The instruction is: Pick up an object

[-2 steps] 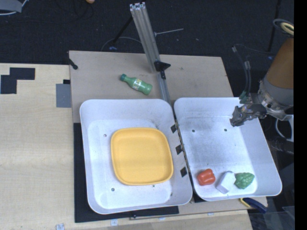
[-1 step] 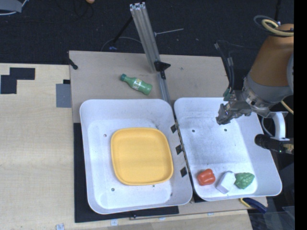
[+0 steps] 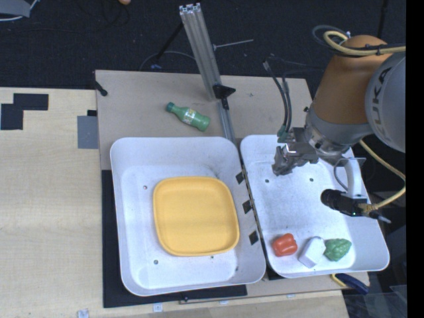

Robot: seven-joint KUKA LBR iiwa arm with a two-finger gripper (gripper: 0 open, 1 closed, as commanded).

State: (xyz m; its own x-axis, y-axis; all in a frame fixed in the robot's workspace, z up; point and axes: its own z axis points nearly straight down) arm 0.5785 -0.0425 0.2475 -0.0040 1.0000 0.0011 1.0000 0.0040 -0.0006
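My gripper (image 3: 281, 165) hangs over the upper left part of the right bin (image 3: 291, 201), above bare floor with nothing under it. At that bin's front lie a red pepper-like piece (image 3: 285, 244), a white block (image 3: 311, 251) and a green leafy piece (image 3: 337, 249), all well below the gripper in the view. A yellow plate (image 3: 195, 214) fills the middle of the left bin (image 3: 132, 171).
A green bottle (image 3: 188, 116) lies on the bench behind the left bin. A slanted aluminium post (image 3: 205, 48) rises behind the divider between the bins. The arm's grey and orange body covers the right bin's back right corner.
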